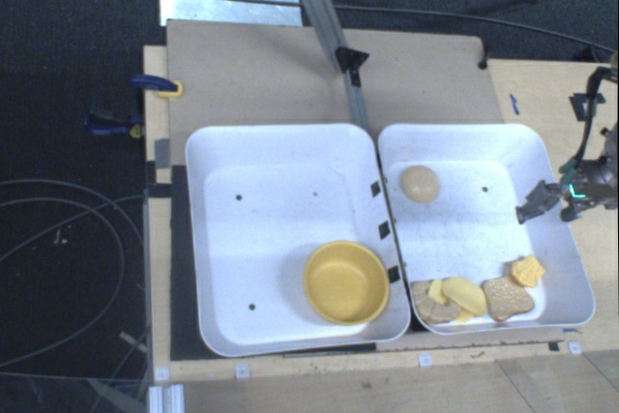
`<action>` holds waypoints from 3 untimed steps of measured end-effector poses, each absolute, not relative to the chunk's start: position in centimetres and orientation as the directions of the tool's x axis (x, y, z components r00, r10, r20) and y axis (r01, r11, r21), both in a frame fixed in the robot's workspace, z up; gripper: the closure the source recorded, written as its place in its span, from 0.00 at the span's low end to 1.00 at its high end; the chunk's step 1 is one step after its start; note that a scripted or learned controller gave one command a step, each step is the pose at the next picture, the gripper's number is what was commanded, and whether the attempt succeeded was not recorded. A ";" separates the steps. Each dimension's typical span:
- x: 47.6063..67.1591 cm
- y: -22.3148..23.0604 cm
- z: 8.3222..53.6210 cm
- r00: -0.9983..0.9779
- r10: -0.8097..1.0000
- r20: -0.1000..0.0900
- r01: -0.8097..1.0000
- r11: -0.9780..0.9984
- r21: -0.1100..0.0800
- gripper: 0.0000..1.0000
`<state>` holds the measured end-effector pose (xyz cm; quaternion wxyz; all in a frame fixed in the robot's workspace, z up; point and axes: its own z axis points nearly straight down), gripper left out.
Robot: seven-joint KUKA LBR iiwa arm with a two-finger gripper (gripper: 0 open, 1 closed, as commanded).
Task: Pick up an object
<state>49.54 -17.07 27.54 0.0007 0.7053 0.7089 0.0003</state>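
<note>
Gripper (pixel 544 200): over right bin's (pixel 503 142) right rim, nothing between fingers; spread or pressed, cannot tell. Toy food pile (pixel 476 293): bunched at near wall. Yellow bowl (pixel 346 281): left bin (pixel 280 142).

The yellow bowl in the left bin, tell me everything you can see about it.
The yellow bowl is round and plain mustard yellow with a matte look, probably plastic. It sits upright, mouth up, and nothing shows inside it. It rests on the floor of the left bin, in the near right corner, close to the wall it shares with the right bin. Whether it touches that wall cannot be told. Nothing else in the bin touches it.
</note>
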 end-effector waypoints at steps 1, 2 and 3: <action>49.6 -17.1 27.6 -0.005 1.000 -0.001 1.000 0.005 0.002 0.00; 49.0 -17.9 22.8 0.000 1.000 0.000 1.000 0.000 -0.002 0.00; 48.4 -17.3 16.8 -0.001 1.000 0.002 1.000 0.001 -0.004 0.00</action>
